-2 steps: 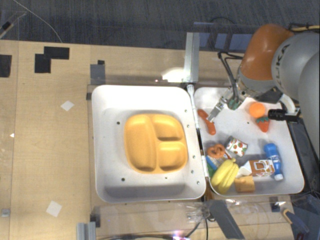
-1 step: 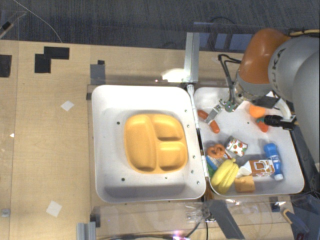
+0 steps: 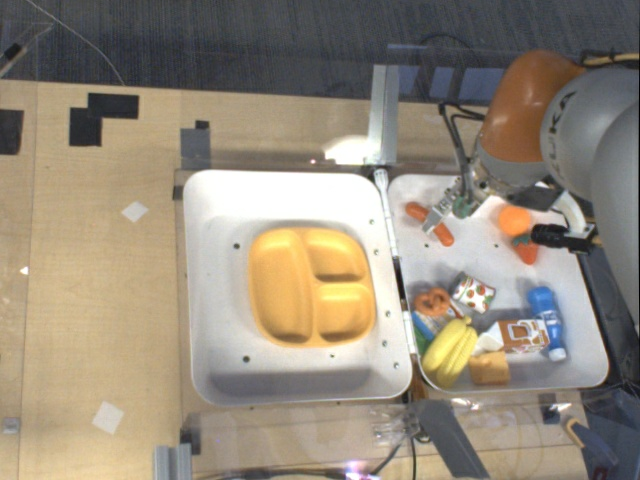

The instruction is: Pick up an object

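pale wood bench [image 3: 90, 298]; dark grey carpet floor [image 3: 250, 28] behind

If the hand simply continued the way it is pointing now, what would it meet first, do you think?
Probably the orange carrot piece lying just beyond the hand in the right bin; height above it is hard to judge from this one slanted view.

The left bin [image 3: 210, 268] offers open floor around the yellow tray [image 3: 310, 285]; the right bin's [image 3: 590, 318] front is crowded.
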You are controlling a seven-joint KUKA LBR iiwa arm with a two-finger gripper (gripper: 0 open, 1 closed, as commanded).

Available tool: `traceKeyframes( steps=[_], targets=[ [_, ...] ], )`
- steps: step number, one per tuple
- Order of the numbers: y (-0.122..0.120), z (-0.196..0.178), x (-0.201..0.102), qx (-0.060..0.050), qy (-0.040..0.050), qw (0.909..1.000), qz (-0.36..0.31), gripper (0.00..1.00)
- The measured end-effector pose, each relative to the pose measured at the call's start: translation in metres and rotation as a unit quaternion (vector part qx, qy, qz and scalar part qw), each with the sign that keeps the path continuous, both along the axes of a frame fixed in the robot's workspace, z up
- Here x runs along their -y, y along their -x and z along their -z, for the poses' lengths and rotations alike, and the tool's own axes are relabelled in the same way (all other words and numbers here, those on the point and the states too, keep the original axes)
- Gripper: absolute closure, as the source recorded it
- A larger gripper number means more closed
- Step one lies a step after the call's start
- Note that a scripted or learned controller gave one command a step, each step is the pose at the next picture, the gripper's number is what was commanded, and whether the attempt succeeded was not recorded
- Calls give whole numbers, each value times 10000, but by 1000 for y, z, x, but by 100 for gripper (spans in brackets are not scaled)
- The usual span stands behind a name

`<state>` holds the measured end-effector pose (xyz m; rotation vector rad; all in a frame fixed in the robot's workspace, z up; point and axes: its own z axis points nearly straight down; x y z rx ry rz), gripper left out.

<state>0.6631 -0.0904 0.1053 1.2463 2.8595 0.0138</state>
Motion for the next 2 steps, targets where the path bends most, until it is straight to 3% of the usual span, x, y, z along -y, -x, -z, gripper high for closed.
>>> traceKeyframes(
  steps=[1,2],
  targets=[
    [8,-83,-65,-66,-53,9624,2715,100],
    [7,-81,-52,-83,-58,9251,3795,100]
  ],
)
